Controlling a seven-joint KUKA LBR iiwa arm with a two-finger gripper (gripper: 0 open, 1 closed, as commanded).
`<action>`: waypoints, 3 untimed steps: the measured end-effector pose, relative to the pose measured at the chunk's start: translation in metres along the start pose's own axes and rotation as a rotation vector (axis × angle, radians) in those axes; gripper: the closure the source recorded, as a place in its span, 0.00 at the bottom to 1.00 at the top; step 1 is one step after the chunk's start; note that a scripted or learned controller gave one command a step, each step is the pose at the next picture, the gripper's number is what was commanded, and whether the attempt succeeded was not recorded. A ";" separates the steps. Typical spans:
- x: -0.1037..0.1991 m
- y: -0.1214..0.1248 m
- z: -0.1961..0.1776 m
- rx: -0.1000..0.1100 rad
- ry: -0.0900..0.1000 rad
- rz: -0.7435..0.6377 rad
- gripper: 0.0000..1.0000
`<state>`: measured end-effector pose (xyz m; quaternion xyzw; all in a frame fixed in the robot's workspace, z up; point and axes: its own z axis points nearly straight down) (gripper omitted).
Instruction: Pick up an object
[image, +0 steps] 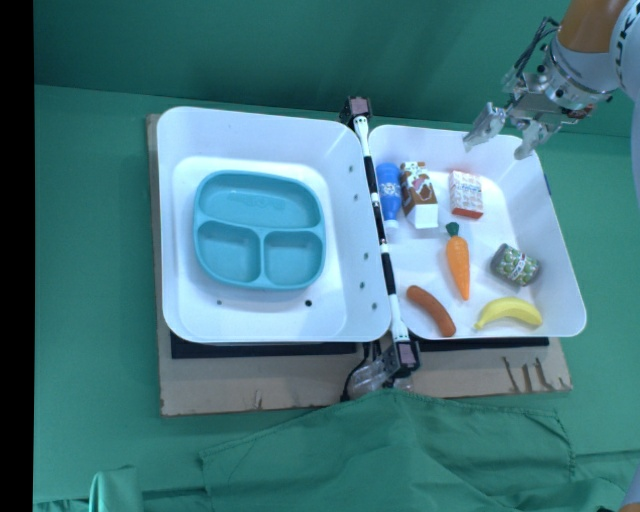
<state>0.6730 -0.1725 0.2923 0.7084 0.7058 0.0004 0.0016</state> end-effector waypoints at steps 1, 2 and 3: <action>0.000 0.000 0.000 0.000 0.000 0.000 0.00; -0.003 -0.002 0.060 0.006 0.000 0.000 0.00; -0.004 -0.001 0.109 0.001 -0.001 0.000 0.00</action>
